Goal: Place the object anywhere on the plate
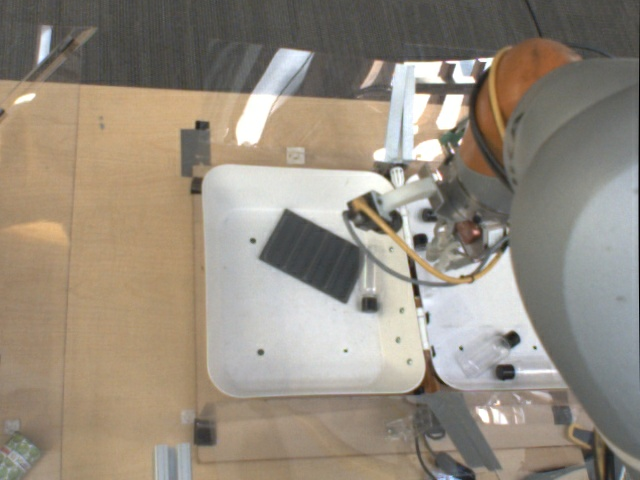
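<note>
Cannot tell whether the end effector (369, 301) grips anything, poised just beside the slanted dark plate (308, 255) toward the tabletop's left edge.

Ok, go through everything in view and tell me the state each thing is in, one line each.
dark ribbed plate: lying flat and tilted in the left bin, nothing on it.
left bin: holds the plate.
right bin: holds a clear bottle.
clear bottle: lying on its side.
gripper: low beside the plate's right edge.

This looks like a robotics lab. A wooden bench (100, 268) carries fixed white bins (300, 368) on brackets, probably behind clear shielding, over grey carpet (250, 8).
</note>
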You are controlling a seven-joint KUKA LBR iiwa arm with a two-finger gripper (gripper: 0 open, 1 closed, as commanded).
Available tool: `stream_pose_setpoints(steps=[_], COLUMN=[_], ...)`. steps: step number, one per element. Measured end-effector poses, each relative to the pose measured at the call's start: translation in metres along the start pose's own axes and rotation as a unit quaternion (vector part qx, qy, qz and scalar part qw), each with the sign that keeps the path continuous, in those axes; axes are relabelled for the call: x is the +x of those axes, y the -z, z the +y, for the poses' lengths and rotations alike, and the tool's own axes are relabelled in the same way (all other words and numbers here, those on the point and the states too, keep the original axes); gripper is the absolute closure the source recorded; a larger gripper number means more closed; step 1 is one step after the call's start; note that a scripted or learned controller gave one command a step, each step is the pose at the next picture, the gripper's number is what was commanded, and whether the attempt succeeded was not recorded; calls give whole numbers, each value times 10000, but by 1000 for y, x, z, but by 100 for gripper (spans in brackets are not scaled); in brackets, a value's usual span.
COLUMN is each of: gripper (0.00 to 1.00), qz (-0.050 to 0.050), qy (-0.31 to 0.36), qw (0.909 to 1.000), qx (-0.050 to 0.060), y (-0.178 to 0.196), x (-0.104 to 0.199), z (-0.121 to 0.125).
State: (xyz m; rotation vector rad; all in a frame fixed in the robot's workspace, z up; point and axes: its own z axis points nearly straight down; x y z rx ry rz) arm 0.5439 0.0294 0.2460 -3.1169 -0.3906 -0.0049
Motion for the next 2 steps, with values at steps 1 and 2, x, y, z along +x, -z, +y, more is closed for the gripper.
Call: stream_pose_setpoints(steps=[1, 2], gripper=[0, 0], qz=[0, -1], qy=[-5, -5], qw=[10000, 10000], qx=[1, 1], y=[0, 0], x=[0, 0], z=[0, 0])
